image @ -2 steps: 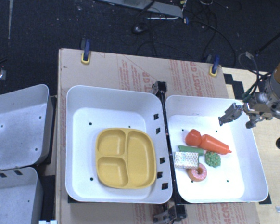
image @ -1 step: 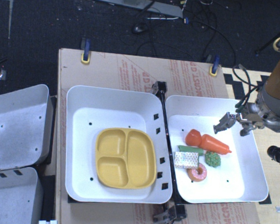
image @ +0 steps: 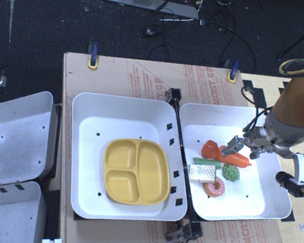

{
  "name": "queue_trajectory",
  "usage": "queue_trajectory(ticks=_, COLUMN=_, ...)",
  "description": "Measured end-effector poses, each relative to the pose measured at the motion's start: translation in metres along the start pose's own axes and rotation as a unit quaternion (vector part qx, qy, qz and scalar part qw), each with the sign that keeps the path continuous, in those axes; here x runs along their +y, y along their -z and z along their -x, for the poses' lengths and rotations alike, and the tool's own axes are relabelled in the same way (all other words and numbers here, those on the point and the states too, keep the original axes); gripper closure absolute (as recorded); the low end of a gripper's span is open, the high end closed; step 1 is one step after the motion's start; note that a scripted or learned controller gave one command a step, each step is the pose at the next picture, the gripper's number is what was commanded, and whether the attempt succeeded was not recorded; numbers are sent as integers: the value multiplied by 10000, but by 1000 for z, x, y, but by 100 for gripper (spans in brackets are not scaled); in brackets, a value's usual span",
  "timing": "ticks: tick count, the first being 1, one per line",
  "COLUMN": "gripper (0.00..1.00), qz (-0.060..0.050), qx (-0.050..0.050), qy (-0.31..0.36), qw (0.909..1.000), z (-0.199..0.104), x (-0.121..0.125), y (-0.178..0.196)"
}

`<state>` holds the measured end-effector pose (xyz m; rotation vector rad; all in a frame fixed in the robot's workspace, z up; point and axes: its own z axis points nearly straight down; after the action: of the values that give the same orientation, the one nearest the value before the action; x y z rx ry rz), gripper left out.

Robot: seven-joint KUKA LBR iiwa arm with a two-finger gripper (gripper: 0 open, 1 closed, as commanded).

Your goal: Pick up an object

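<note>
Hovering low in the right-hand white bin (image: pixel 274 204), the robot's hand (image: pixel 236 145) has its dark fingers spread and clasps nothing. Just beneath and slightly nearer the camera lies the long orange toy carrot (image: pixel 236 159), its axis running left to right. Beside it, leftward, sits the red toy pepper (image: pixel 209 148), close against the carrot.

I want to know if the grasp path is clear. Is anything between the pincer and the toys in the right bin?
Nothing visible blocks it. The pincer hangs right above the carrot and beside the red pepper; the broccoli, waffle and donut lie lower, off its path.
</note>
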<state>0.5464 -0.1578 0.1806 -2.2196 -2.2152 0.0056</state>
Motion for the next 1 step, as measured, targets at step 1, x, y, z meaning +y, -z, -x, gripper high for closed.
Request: queue_trajectory(ticks=1, gripper=0, qz=6, qx=-4, qy=-2, qw=10000, z=10, x=-4, y=-53)
